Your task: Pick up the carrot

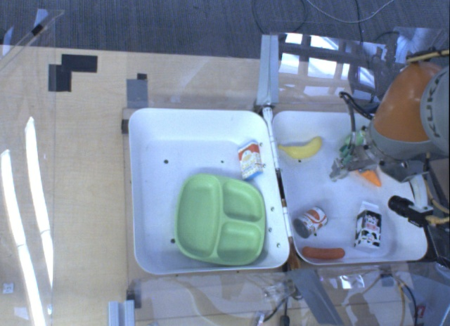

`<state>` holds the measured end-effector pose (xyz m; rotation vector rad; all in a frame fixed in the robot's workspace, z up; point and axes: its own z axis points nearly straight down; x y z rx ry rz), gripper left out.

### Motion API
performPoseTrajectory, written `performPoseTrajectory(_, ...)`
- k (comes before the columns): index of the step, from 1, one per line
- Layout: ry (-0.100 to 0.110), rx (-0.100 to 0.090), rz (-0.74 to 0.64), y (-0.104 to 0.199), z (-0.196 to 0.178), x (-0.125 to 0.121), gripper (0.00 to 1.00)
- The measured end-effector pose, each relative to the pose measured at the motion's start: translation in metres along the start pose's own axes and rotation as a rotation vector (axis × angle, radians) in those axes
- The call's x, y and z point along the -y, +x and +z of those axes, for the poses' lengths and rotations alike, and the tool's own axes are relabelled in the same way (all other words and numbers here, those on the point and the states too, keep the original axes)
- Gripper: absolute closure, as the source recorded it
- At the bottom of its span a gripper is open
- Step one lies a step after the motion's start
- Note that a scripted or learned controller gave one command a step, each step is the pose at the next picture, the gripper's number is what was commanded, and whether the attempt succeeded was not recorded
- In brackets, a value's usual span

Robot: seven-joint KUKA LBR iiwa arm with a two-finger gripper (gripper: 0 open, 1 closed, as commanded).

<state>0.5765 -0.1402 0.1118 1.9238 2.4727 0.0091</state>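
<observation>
You see the gripper [346, 163] low in the right bin [309, 198], just beside the carrot [370, 175], which lies partly under the arm [408, 117]; whether it is wide or narrow you cannot tell

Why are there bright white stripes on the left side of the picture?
In the camera view, those stripes are glare, light bouncing off a clear shiny sheet over the wooden bench; the white bins look evenly lit, with soft shadows.
</observation>
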Motion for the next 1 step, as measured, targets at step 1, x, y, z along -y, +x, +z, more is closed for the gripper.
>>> performPoseTrajectory(1,0.001,0.000,-0.080,0.0134,-0.0875,0.0032,1.00)
